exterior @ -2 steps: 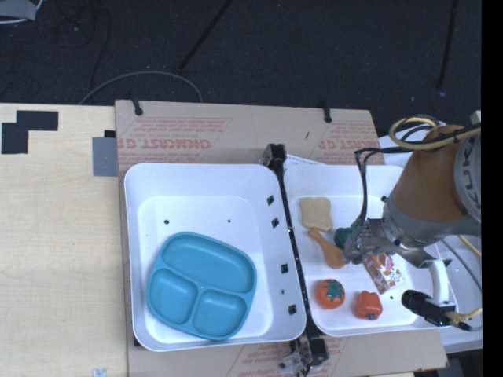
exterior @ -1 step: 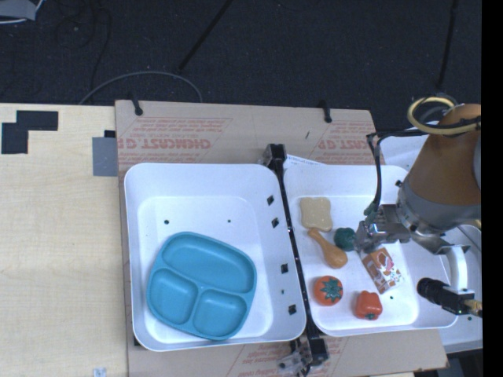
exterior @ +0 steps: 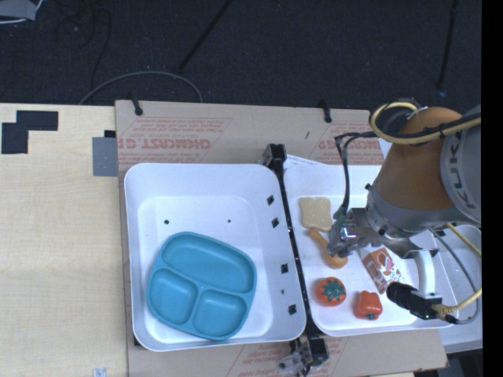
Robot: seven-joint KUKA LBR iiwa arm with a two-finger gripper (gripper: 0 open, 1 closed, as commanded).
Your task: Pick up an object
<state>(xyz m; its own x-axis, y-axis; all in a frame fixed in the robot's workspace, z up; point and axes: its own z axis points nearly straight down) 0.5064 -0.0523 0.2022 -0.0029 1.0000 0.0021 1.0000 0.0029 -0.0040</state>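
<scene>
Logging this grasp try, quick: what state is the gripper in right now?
Gripper: open or shut cannot be told; it sits low in the right bin, at the orange-tan piece.

Even overhead light, slightly soft focus

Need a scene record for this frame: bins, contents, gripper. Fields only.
left bin: holds a blue plate with three compartments
right bin: pale slice, tan piece, tomato, red toy, packet
gripper: low in the right bin, at the tan piece, just below the pale slice
held: cannot tell
tomato and red toy: side by side near the front wall, apart from the gripper
</scene>
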